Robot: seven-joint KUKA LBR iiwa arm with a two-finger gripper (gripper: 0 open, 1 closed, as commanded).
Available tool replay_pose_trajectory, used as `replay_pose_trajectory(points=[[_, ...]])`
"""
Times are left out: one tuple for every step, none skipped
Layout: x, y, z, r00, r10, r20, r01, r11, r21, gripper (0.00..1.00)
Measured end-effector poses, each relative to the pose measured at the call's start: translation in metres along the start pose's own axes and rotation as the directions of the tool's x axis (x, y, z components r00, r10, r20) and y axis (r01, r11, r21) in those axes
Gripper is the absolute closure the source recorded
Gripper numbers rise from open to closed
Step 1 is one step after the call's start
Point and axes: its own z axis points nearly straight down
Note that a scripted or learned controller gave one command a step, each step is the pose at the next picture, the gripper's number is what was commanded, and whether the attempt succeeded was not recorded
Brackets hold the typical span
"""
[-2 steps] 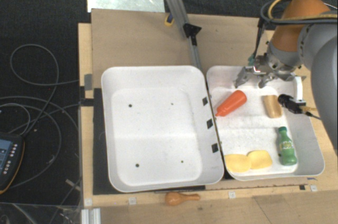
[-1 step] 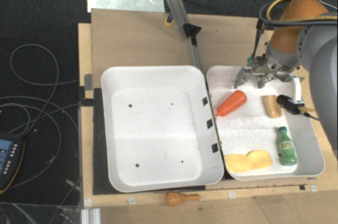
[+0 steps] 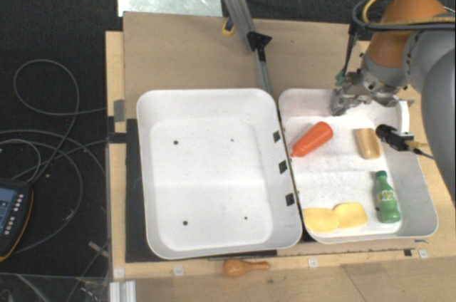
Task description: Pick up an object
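The bench (image 3: 192,55) is a brown board carrying two shallow white bins side by side. The left bin (image 3: 153,172) is the bigger one in this slanted view. The right bin (image 3: 420,211) holds all the loose things and sits touching the left bin along a shared edge marked by small black clips.

The grey arm (image 3: 434,73) comes in from the right, with its orange band (image 3: 402,26) bulging above the wrist. The gripper (image 3: 345,102) hangs over the far end of the right bin, near the back rim. Whether it is released or clenched I cannot tell, as it looks small and blurred here; nothing can be seen held in it.

In the right bin, an orange carrot (image 3: 312,139) lies tilted just below the gripper, close to the shared edge. A yellow piece (image 3: 335,217), shaped like two soft lumps joined together, rests at the near end. A green bottle (image 3: 386,197) lies beside it, against the right side. A tan block (image 3: 368,143) sits between the carrot and the right rim.

On the bench in front of the bins lies a small orange-brown pear-shaped thing (image 3: 245,266).
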Motion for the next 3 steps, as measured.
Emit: replay_pose_trajectory(points=[[0.005, 0.001, -0.046, 1.0, 0.001, -0.001, -0.001, 1.0, -0.002, 1.0], [0.014, -0.001, -0.101, 1.0, -0.001, -0.001, 0.001, 1.0, -0.003, 1.0], [0.014, 0.0, -0.116, 1.0, 0.0, -0.002, 0.0, 1.0, 0.002, 1.0]])
